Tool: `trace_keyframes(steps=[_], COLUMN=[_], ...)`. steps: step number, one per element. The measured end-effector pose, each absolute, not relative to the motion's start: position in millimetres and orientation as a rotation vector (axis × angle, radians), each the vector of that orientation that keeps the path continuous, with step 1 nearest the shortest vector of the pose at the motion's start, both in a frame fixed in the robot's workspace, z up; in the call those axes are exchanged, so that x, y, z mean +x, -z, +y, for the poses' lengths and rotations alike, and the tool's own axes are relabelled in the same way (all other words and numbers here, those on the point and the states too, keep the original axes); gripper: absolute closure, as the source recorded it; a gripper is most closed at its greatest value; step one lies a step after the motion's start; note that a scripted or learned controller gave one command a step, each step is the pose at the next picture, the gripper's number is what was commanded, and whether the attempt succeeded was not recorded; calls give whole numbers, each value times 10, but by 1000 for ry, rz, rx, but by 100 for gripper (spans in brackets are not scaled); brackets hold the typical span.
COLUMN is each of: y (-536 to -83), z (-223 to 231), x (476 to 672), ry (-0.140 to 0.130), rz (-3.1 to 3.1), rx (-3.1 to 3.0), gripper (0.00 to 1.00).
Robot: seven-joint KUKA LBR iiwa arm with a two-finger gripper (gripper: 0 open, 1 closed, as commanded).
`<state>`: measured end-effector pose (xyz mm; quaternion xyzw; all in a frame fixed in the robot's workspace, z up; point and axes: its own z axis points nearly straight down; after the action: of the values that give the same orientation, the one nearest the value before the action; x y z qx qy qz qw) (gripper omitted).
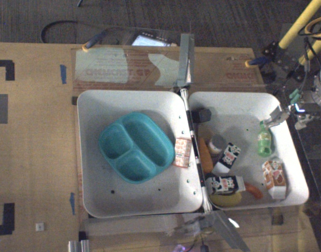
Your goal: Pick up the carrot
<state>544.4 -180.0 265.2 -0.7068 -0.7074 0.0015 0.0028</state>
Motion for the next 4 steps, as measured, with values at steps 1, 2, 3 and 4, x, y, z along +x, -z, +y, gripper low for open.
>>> trace_keyframes(steps=[1, 2, 3, 4], y=[-1361, -860, -851, -852], z=[-1184, -965, -968, -1040], x=[5748, 5910, 6255, 6604], ry=[-1, 4, -1, -40], rz=[-2365, -2346, -2031, -2258], rx=[-2069, -2097, -2398, -2160], gripper=[0, 0, 0, 0])
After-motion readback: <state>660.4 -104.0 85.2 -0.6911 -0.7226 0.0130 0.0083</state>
